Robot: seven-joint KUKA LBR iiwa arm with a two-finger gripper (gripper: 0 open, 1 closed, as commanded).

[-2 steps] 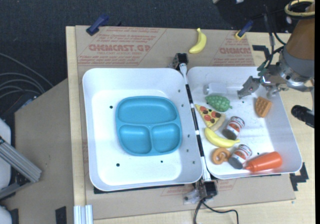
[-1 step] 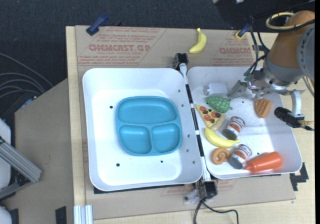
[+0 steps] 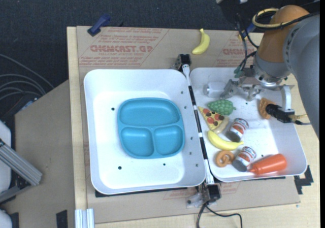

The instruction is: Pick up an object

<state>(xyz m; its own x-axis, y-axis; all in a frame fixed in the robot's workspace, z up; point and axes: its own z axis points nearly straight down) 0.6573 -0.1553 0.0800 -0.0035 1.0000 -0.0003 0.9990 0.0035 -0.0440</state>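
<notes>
Arm: we see the grey arm reaching in from the right, its gripper [image 3: 247, 90] low over the far end of the right bin [image 3: 297, 145].
Hand state: we cannot tell from this slant whether it is released or clenched, and we see nothing held in it.
Likely target: the green leafy vegetable [image 3: 221, 106] lies in the right bin just in front of the gripper, apart from it.
Handling: we judge it a light, bumpy toy, stiff enough to pinch; we would take it across its narrow middle.
Neighbours: a pizza slice [image 3: 212, 118] lies touching or nearly touching it on the left, with a small can [image 3: 236, 129] just beside and a banana [image 3: 222, 141] nearer the camera.
Alternatives: the orange carrot [image 3: 268, 164] looks smooth and tapered, so we expect it to slip; the cans may roll.
Left bin: a blue divided plate [image 3: 150, 127] sits in the left bin [image 3: 101, 90].
Outside: a second banana [image 3: 201, 43] lies on the board beyond the bins.
Risk: we think crowding could make the fingers nudge the pizza slice.
</notes>
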